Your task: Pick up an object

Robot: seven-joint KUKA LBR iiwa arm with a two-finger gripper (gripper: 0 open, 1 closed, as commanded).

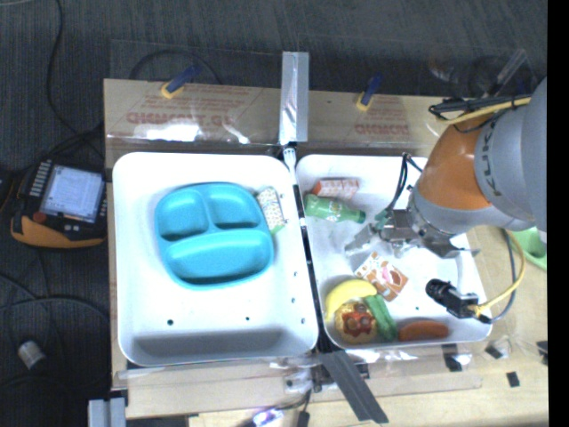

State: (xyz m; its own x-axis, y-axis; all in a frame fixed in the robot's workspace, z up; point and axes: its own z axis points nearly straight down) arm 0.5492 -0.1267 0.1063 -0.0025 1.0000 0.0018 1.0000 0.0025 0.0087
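i hang low over the right shallow white bin (pixel 378 178), near its middle, reaching in from the right. the slant of the view and my own wrist leave me unable to tell whether my jaws are open or closed, and i see nothing held between them. the thing nearest me is the small flat packet printed in red, white and orange (pixel 384 275), lying just below me on the bin floor. the green plastic bottle (pixel 332 209) lies on its side just to my left, with a red and white wrapped bar (pixel 336 186) beyond it near the far wall.

the packet looks like my likeliest target, and i judge it the riskiest. it is flat and thin and gives my jaws little to close on, so they may scrape the floor and slide over it, or pinch a corner that slips as i lift. the bottle is round and lying down, so an off-centre squeeze could roll it toward the wall between the bins.

at the near corner the yellow rounded toy (pixel 348 290), the red and orange round toy (pixel 357 321), a green strip (pixel 383 317) and a red sausage-shaped piece (pixel 424 330) are crowded together. going there i could wedge between two and lift neither. the blue divided plate (pixel 213 234) in the left white bin (pixel 142 314) is well apart and not at stake.
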